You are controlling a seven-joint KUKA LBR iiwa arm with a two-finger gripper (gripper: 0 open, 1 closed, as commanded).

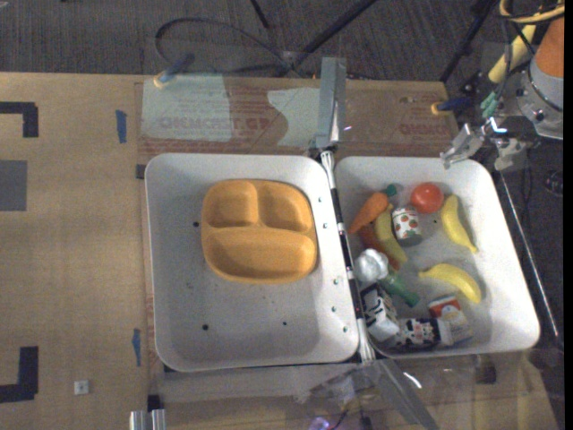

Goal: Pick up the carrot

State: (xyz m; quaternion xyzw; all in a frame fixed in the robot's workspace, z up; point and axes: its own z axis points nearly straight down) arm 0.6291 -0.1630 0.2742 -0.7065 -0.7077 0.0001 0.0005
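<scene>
Dark carpeted floor [107, 7] at the far side, crossed by black tripod legs [269, 12] and a looping cable [206, 38]; nearer, a pale wooden bench [72, 240] marked with black tape [20, 119] and blue tape [120, 125], with cardboard [224, 110] lying far of centre.

the grey arm comes in at the far right corner of the scene, its orange band showing at the very top right edge. below the band sits a pale wrist section, and from it the metal two-finger hand [479, 146] reaches out to the left. the hand hangs over the far right corner of the right white bin [515, 267], its grey fingers spread apart with nothing between them.
</scene>
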